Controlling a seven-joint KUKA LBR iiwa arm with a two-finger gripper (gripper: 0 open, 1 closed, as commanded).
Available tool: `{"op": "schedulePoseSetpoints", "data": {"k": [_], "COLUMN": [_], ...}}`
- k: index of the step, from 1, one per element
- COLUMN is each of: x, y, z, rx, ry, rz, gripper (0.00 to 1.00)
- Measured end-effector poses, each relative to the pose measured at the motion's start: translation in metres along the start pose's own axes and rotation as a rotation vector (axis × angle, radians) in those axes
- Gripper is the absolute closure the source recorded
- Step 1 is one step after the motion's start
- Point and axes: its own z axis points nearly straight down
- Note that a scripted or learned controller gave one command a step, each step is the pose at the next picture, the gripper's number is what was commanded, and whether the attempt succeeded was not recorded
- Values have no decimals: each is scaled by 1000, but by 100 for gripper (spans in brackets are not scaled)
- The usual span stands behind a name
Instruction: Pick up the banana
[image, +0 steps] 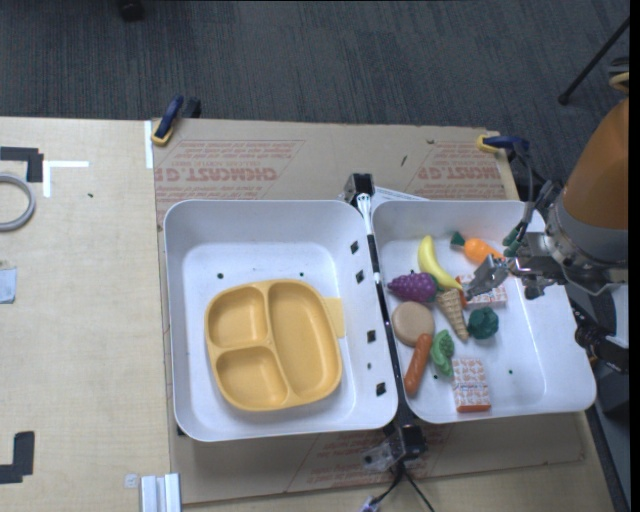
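Observation:
A yellow banana (435, 262) lies in the right bin (540, 380), curving from the upper left toward the middle, next to purple grapes (412, 287). My gripper (487, 274) reaches in from the right and hovers just right of the banana's lower end, above a boxed item (488, 293). Its fingers look slightly parted with nothing between them. The banana rests in the bin, apart from the gripper.
The right bin also holds a carrot (477, 247), an ice-cream cone (454, 312), a round bun (412, 322), green broccoli (483, 322), a sausage (418, 364), a leafy green (442, 352) and a snack box (470, 384). A yellow divided plate (270, 345) sits in the left bin (190, 400).

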Motion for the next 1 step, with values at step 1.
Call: {"op": "schedulePoseSetpoints", "data": {"k": [1], "x": [12], "y": [71], "z": [35], "rx": [0], "ry": [0], "rz": [267], "gripper": [0]}}
